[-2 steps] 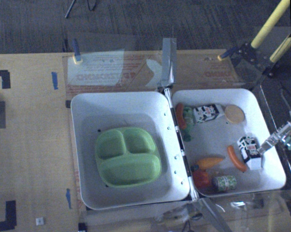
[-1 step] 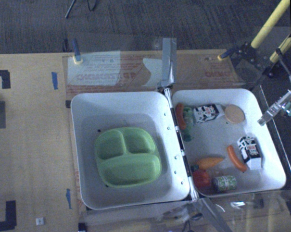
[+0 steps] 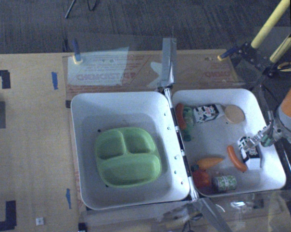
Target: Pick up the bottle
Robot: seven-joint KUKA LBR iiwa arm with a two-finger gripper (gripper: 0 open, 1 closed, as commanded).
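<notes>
1. Bottle [image 3: 249,153], black and white, lies in the right bin [image 3: 268,177] near its right wall, just beside a sausage [image 3: 236,158].
2. Gripper [image 3: 255,142] hangs right over the bottle's upper end; from here I can't tell whether it is spread or closed, or whether it touches the bottle.
3. A carton [image 3: 205,113] and a tan disc [image 3: 234,114] sit along the far wall.
4. A green tray [image 3: 128,157] lies in the left bin [image 3: 83,116].
</notes>
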